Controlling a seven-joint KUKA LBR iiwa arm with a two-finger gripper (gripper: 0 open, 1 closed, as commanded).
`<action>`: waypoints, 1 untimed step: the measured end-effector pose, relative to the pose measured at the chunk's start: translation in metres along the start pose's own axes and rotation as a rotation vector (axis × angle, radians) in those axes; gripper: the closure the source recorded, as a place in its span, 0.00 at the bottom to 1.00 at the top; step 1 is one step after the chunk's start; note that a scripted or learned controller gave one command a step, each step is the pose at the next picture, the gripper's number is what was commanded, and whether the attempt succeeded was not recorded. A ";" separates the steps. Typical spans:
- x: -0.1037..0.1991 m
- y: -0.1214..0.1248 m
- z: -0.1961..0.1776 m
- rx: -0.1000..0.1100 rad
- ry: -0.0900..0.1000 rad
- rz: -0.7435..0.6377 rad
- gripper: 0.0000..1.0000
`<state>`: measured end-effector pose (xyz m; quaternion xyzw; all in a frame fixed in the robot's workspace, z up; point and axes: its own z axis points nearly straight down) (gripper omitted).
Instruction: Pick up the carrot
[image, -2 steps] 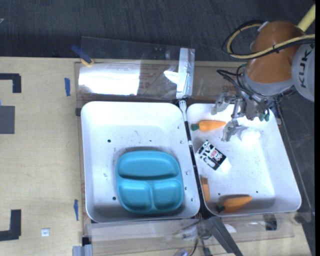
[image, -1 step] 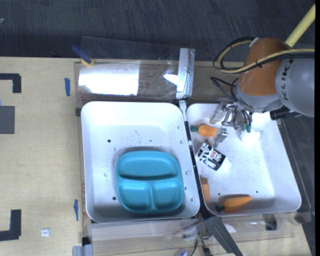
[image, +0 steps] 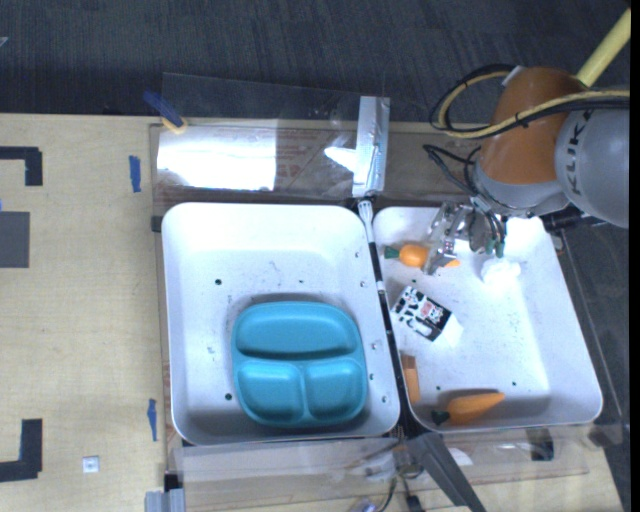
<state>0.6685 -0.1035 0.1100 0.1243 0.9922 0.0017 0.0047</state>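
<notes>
**As the claw hung over the carrot: two bins seen from above**

Where the view came nearest, a long orange piece (image: 476, 405) lay against the front wall of the right bin (image: 570, 350), and a thin orange strip (image: 410, 378) stood just beside that bin's left wall. In the left bin (image: 190, 300) sat one blue tray (image: 298, 362) with three compartments. Further back in the right bin, one small black-and-white packet (image: 424, 312) lay flat, apart from the rest.

At the far left corner of the right bin lay what I took for the carrot (image: 412, 255): a short orange body with a green end pointing towards the left bin. The claw (image: 450, 245) hung right over its other end, touching or nearly so. Whether the claw was released or clenched could not be told, and the carrot could not be seen held. One white lump (image: 500, 268) lay just to the claw's right. Behind them rose the single grey arm (image: 600, 170) with its orange band.

The carrot looked like a light, stiff toy, smooth and likely slippery, and apt to roll. I judged the middle of its body, gripped across the narrow way, the best hold.

Count: two bins, one tray, one packet, one lump, three orange things, one arm, one claw.
</notes>
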 end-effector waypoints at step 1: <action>0.028 0.037 -0.078 0.002 -0.001 0.436 1.00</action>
